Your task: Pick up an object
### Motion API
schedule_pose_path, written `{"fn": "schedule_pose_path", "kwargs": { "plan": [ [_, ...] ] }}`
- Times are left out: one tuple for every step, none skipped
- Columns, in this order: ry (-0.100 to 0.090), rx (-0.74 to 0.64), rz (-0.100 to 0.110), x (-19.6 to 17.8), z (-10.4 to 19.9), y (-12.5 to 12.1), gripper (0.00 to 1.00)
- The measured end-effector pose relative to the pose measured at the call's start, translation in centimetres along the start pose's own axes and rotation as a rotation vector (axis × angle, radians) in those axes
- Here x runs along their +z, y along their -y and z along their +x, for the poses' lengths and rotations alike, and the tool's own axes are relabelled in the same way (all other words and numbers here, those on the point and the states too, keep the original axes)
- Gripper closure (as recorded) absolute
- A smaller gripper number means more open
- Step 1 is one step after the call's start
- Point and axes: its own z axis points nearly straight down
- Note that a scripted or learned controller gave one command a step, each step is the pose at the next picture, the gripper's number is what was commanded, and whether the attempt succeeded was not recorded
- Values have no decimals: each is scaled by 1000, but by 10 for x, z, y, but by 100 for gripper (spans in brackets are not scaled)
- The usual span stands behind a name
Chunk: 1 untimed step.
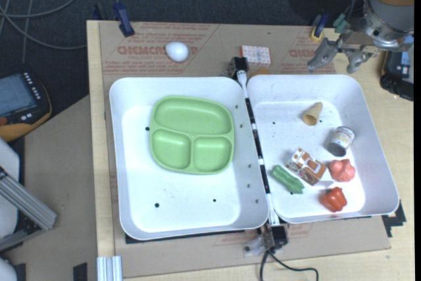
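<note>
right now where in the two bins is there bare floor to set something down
Left white bin: bare floor below and left of the green three-part plate. Right white bin: bare left of the tan cone. Crowded at its lower right: small tin can, red pepper.

right bin point(368, 108): far-left part bare | near-right corner crowded with small items | left bin point(131, 207): green tray point(192, 135) fills centre, near edge bare

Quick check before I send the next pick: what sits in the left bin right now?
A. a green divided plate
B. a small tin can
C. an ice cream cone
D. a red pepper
A: the green divided plate lies in the left bin, while the can, cone and red pepper all lie in the right bin.
</note>
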Motion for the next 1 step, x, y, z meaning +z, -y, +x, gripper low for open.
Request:
{"fn": "schedule_pose_path", "kwargs": {
  "plan": [
    [0, 1, 3, 125, -51, -15, 0]
  ]
}}
